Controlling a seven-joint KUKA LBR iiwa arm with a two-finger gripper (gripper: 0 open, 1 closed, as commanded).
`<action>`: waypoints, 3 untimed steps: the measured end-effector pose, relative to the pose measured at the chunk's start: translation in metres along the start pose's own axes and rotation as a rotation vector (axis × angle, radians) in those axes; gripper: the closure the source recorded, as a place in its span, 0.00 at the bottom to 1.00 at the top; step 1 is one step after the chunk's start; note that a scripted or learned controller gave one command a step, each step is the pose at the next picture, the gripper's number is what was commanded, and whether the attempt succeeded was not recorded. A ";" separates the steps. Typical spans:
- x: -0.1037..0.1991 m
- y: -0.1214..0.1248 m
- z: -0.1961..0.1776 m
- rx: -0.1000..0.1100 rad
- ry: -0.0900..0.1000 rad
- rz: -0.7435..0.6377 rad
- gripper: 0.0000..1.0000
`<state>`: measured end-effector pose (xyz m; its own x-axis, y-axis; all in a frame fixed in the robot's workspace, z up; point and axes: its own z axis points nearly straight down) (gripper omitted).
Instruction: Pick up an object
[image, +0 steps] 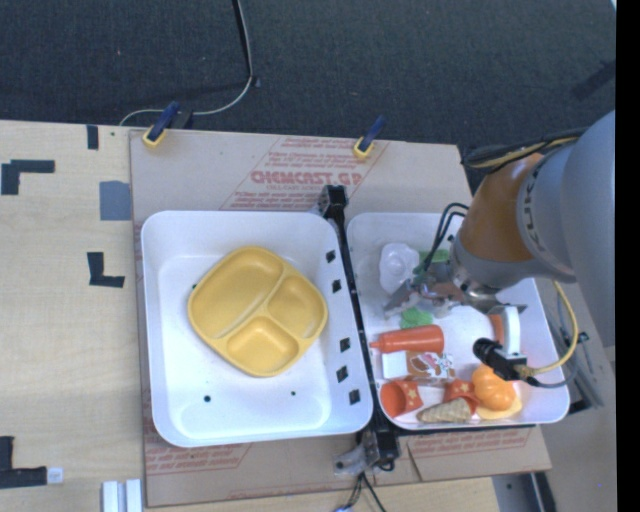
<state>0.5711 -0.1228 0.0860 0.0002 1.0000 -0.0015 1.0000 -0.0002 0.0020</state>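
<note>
From above, we see the pincer (420, 292) low in the right bin (555, 395), near its far-left part, beside a clear crumpled plastic piece (397, 264) and a small green item (417, 318). We cannot tell how the pincer stands. Toward the bin's near edge lie an orange carrot-shaped toy (408, 340), a round orange fruit (497, 390) and a cone-like wedge (445, 410). The left bin (165, 330) holds a smooth yellow divided tray (258, 310).

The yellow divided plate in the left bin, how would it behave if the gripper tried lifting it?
The yellow plate looks like rigid molded plastic, so probably stiff and light. It lies flat and wide in the left bin, so it would likely slide rather than tip.
</note>
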 end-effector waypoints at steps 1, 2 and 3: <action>0.007 -0.036 0.000 -0.003 -0.001 0.000 0.00; 0.008 -0.060 -0.001 -0.007 0.000 -0.001 0.00; 0.008 -0.058 -0.012 -0.011 -0.001 -0.002 1.00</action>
<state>0.5132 -0.1149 0.0978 -0.0015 1.0000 -0.0023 0.9999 0.0015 0.0126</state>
